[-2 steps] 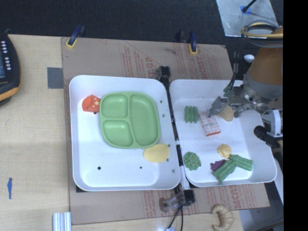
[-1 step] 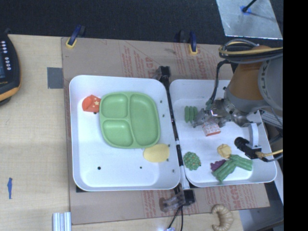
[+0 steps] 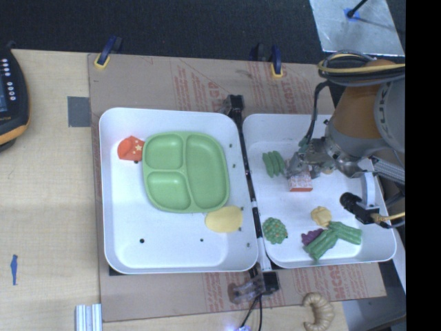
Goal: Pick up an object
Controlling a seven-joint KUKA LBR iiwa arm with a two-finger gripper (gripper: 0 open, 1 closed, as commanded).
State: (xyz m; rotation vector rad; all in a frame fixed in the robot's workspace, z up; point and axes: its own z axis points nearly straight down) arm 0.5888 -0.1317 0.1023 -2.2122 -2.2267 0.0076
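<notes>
A small red-and-white object (image 3: 300,183) lay in the right bin (image 3: 386,254), directly beneath the gripper (image 3: 303,165), whose state could not be told. It seemed light and rigid, best pinched across its sides.

Brown cardboard sheet (image 3: 172,88) is being held to bench w/ blue clamps (image 3: 276,62). Grey tape patch (image 3: 78,111) is being shown on wood bench (image 3: 41,205), left of sheet. Black/orange pendant (image 3: 10,95) is being cut off at left edge.
</notes>
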